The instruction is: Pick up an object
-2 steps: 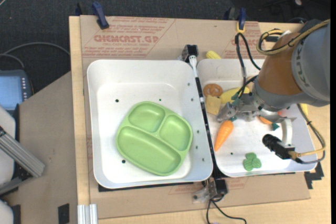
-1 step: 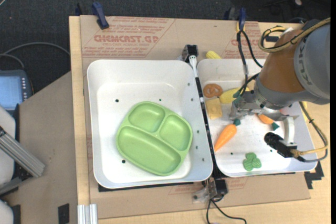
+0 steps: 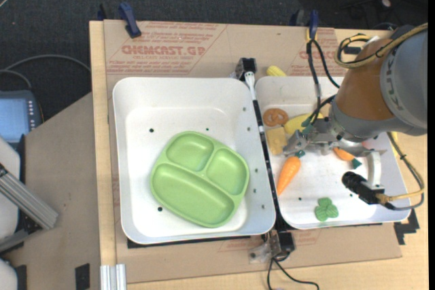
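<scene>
carrot (image 3: 288, 174) | lying just at 7 o'clock of claw (image 3: 300, 142) | long axis running 1-to-7 o'clock | claw hovering over right bin (image 3: 353, 214) | claw opening: cannot tell

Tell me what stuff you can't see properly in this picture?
- Gripper: in the camera view the arm's grey wrist covers it from above, so whether it is open or shut is hidden.
- Yellow toy: half tucked under the arm; its shape is unclear.
- Small orange piece: mostly under the wrist.
- Yellow piece at the right bin's far rim: too small to name.
- Brown round toy: too blurry to identify.
</scene>
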You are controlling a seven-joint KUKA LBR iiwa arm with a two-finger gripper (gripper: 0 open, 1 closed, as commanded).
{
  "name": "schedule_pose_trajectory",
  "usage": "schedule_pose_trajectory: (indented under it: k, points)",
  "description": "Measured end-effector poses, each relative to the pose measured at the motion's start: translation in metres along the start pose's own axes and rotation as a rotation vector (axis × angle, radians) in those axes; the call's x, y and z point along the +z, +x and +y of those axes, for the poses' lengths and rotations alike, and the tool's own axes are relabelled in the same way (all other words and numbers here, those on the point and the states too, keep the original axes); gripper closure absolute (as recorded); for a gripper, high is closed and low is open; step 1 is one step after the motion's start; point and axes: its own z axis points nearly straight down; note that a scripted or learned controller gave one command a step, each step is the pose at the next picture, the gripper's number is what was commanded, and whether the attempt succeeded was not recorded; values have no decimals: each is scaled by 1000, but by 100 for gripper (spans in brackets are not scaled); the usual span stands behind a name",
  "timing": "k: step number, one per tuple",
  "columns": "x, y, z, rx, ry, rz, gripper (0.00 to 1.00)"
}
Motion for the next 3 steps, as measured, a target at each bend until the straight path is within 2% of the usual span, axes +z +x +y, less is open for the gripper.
schedule_pose_trajectory:
  k: [1, 2, 3]
  points:
    - [9, 3, 25, -2, -1, 1, 0]
    - [9, -3, 118, -7, 6, -1, 0]
    - [-1, -2, 117, -4, 2, 0, 100]
